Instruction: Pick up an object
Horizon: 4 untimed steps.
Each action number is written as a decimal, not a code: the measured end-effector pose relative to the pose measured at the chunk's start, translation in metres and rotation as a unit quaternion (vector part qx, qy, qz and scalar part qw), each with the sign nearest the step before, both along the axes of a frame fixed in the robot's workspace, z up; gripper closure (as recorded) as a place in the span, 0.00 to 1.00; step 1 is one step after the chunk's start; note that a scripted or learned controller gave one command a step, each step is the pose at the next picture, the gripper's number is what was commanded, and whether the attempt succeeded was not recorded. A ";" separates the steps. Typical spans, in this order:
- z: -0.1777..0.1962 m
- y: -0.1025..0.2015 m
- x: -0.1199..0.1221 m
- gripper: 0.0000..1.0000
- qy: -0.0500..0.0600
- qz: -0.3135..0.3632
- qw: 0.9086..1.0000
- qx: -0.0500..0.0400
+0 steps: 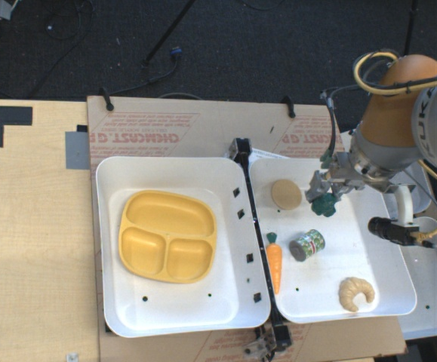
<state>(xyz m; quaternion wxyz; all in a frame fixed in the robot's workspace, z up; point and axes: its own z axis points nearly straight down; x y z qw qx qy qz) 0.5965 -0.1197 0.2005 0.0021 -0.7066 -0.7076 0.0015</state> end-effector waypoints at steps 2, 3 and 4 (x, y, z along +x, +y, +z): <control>0.005 0.104 0.008 1.00 0.001 0.002 1.000 0.000; 0.017 0.153 0.011 1.00 0.002 0.002 1.000 0.000; 0.025 0.198 0.014 1.00 0.002 0.002 1.000 0.000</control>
